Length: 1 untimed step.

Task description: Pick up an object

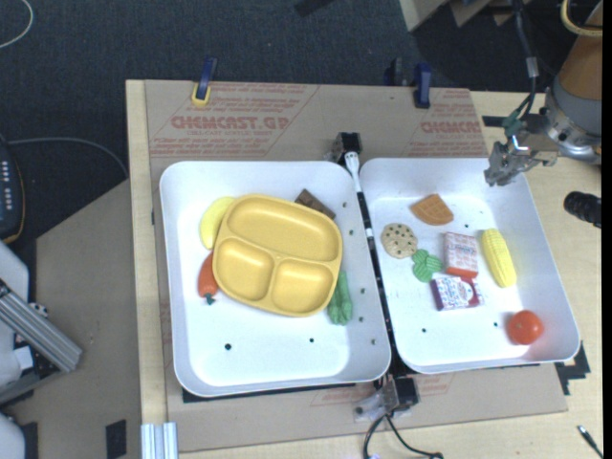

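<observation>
My gripper (501, 171) hangs over the far right corner of the right bin (545, 220), above its rim, with nothing seen between its fingers. Below it in that bin lie an orange wedge (433, 208), a cookie (398, 239), a green piece (426, 267), a red and white packet (461, 252), a purple packet (454, 293), a corn cob (498, 256) and a tomato (524, 327). The corn cob is the nearest of these to the gripper.
The left bin (191, 342) holds a yellow divided tray (277, 254), with a yellow piece (213, 220), a red-orange pepper (207, 279), a brown piece (314, 202) and a green leafy piece (340, 299) around it. Clamps (202, 82) (422, 84) sit at the board's far edge.
</observation>
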### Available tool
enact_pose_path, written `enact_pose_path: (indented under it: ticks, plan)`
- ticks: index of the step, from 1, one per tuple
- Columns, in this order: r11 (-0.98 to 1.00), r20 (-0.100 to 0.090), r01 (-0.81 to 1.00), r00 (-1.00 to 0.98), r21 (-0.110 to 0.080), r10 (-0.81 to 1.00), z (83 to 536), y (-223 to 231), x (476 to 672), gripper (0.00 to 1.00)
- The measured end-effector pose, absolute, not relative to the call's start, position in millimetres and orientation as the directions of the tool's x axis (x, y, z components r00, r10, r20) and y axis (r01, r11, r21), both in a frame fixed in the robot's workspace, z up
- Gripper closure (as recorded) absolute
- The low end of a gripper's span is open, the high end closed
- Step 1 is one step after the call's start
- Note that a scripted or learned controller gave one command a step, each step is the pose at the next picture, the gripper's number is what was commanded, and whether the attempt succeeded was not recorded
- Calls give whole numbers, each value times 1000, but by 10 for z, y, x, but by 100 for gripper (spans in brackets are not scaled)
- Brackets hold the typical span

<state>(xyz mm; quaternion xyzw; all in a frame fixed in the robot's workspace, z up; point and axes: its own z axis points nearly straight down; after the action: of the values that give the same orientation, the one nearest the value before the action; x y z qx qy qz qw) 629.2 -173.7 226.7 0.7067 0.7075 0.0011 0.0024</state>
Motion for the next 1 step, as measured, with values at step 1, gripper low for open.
enact_pose_path:
  ticks: [1]
  plan:
    - [5,2,1000,-5,-2,1000,2165,-1195,6253,100]
